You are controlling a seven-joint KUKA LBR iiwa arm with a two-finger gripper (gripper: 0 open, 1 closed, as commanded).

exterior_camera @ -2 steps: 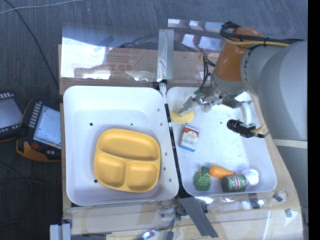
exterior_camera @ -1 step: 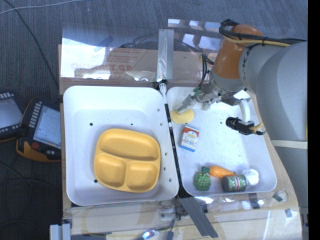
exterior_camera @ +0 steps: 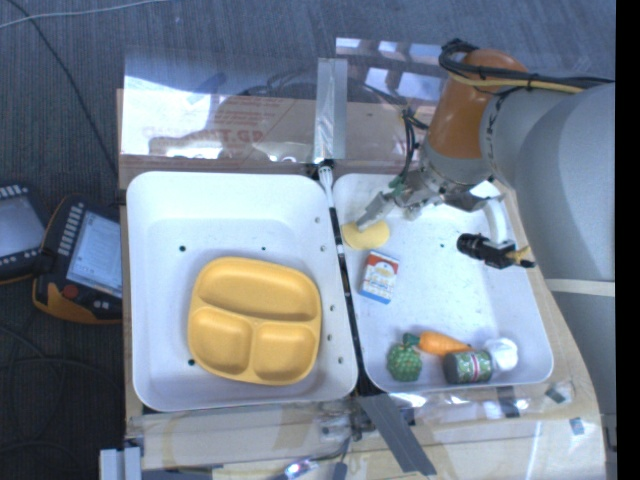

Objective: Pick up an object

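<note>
On my feed the gripper is low in the right bin, just beyond the small red-and-white carton on its far side. It is angled down toward a flat pale-yellow piece. I cannot tell whether it touches that piece, how far open it is, or whether it has hold of anything. The yellow piece lies between the gripper and the carton, close to the carton's far edge. On the near side of the carton, a green vegetable toy lies against an orange carrot. To their right a dark can lies on its side. Well left of the carton, a yellow divided plate lies flat in the left bin.
</note>
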